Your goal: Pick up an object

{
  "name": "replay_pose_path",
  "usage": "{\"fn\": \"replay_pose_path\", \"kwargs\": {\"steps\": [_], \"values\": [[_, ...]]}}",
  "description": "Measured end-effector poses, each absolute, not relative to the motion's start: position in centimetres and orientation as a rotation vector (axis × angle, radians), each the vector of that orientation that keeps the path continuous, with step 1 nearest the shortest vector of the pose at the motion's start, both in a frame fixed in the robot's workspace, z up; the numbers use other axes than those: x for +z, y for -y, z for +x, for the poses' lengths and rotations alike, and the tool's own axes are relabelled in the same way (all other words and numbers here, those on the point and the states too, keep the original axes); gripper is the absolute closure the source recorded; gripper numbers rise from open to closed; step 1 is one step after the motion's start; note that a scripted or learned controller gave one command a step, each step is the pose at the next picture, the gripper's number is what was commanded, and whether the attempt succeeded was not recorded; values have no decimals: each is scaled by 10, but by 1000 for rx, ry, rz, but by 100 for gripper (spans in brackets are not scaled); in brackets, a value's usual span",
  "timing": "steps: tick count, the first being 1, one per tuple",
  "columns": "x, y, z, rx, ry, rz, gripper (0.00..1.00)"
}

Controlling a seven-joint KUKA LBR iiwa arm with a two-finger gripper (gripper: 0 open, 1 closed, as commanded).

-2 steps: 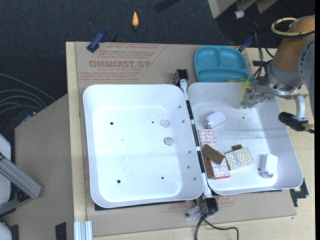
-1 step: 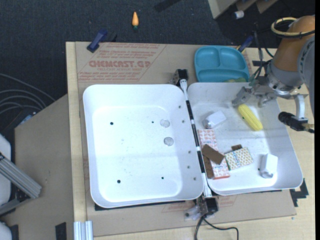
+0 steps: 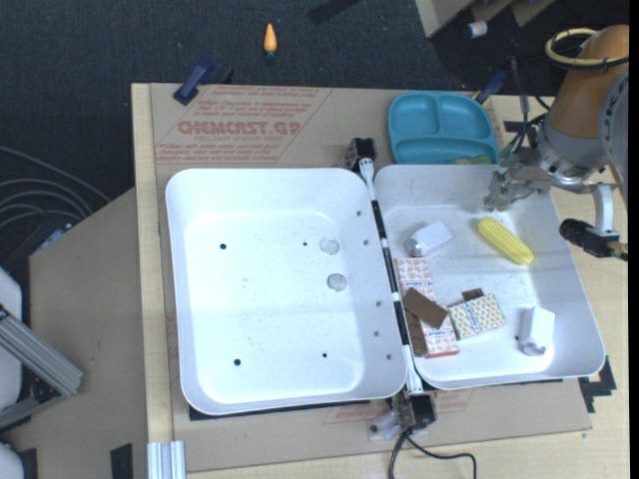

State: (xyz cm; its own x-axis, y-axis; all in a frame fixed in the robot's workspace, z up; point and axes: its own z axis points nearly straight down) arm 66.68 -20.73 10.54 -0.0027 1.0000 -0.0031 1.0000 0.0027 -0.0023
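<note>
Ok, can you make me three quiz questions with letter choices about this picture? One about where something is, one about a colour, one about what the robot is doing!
1. Where is the yellow corn?
A. left bin
B. right bin
C. teal tray

2. What colour is the divided tray behind the bins?
A. teal
B. red
C. black

3. Where is the gripper?
A. over the right bin's far edge
B. over the left bin
C. on the floor

Answers: 1 B, the corn lies in the right bin. 2 A, the tray is teal. 3 A, the gripper hangs near that bin's back edge.
</note>
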Motion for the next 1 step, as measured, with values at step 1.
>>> {"fn": "replay_pose_path", "kwargs": {"steps": [1], "values": [[105,207,667,-6,-2225,2218,0]]}}
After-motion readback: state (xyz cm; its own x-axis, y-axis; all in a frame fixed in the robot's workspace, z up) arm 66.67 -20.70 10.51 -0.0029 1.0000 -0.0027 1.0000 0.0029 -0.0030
